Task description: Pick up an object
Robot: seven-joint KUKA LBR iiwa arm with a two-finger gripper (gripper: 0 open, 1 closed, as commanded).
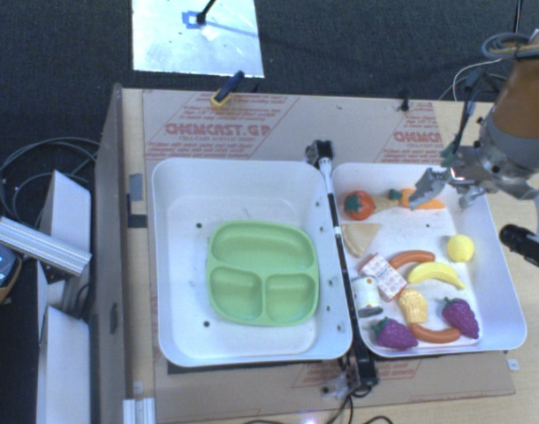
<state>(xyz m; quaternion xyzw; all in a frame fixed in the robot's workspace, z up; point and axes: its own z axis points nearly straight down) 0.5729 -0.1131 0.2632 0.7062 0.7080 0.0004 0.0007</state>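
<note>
The right bin [508, 281] holds several toy foods. At its back lie a red tomato [359, 204] and an orange carrot [404, 198]. Further forward are a bread wedge [361, 236], a sausage [413, 258], a yellow lemon [460, 248], a banana [436, 275], a small carton [386, 278], corn [413, 306] and two purple grape bunches [461, 316] [393, 334]. My gripper [448, 190] hangs over the bin's back right part, open, with nothing between its fingers. Its left finger [426, 187] is right above the carrot's right end.
The left bin [177, 237] carries a green divided plate [263, 272]. A ridge with a black clip [322, 153] separates the bins. A second sausage [433, 332] and a small can [368, 297] lie near the right bin's front. Cardboard lies under both bins.
</note>
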